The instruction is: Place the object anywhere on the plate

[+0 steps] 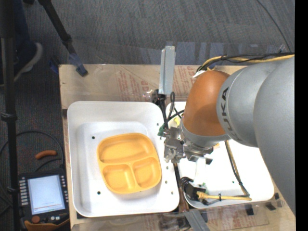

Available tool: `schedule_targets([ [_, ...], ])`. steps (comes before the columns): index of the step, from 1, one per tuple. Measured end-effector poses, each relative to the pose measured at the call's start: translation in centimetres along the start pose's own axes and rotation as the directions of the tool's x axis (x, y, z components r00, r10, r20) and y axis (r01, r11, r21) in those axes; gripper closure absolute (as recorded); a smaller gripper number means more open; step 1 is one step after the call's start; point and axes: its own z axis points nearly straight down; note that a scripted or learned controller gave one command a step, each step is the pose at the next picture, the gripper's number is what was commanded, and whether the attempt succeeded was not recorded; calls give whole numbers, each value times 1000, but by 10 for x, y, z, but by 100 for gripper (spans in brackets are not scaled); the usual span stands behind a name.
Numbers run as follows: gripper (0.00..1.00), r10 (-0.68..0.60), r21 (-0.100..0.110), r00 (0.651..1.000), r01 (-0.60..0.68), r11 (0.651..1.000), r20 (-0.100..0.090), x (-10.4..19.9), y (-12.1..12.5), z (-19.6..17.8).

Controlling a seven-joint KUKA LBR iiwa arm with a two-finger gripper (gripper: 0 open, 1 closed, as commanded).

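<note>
A yellow plate [129,162] with three compartments lies in the left white bin [84,124], and nothing lies on it. My gripper [191,163] hangs below the orange band of the arm [207,109], over the left side of the right bin [260,186], just right of the divider between the bins. The wrist hides most of it. A small dark object [193,190] lies in the right bin's front left corner, below the gripper. A thin yellow stick [222,196] lies beside it.
The big grey arm covers most of the right bin. A grey upright post [167,71] stands behind the bins. Cables [168,110] run along the divider. A tablet pendant [45,195] lies on the floor at the left.
</note>
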Motion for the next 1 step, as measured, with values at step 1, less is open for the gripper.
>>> schedule_targets([
  [1,100,-101,1,995,101,995,1,65,-45,60],
])
